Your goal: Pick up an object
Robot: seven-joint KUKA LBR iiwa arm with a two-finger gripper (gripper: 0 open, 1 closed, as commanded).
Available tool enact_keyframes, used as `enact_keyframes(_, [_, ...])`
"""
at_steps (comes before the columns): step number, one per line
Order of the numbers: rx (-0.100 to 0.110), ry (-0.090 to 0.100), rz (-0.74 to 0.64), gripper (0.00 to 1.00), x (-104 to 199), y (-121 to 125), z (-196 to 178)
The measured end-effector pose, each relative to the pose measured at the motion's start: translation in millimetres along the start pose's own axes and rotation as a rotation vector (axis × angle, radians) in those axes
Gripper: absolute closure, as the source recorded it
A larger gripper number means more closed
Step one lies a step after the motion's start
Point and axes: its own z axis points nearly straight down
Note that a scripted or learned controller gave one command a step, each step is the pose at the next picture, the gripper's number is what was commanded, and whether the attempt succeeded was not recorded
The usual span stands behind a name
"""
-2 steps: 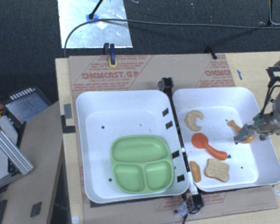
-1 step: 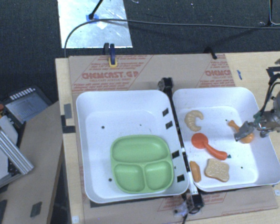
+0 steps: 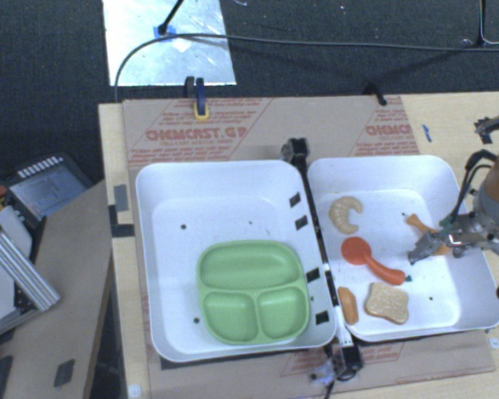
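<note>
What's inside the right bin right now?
In the right bin: a croissant, an orange-red spoon, a toast slice, a small sausage-like piece and an orange stick, partly covered by the hand.

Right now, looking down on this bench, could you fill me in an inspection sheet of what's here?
Surface: cardboard-covered bench bearing two white bins, left bin and right bin.
Job's things: in the right bin, a toy croissant, a red spoon, a toast slice, a small orange sausage-like piece, an orange stick.
Clutter: green divided plate in the left bin.
Grippers: gripper low over the right bin's right side, beside the orange stick; fingers unclear.
Cables: black cable across the dark floor.
Surroundings: shiny metal sheet, yellow clamp.
</note>
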Motion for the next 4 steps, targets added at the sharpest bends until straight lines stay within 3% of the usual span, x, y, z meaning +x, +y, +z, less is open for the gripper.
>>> enact_keyframes(2, [-0.002,-0.001,0.000,0.00,7.6,3.8,70.2])
enact_keyframes(3, [-0.005,-0.002,-0.001,1.00,7.0,4.7,58.5])
enact_keyframes(4, [-0.008,-0.004,0.002,1.00,-1.6,2.9,11.1])
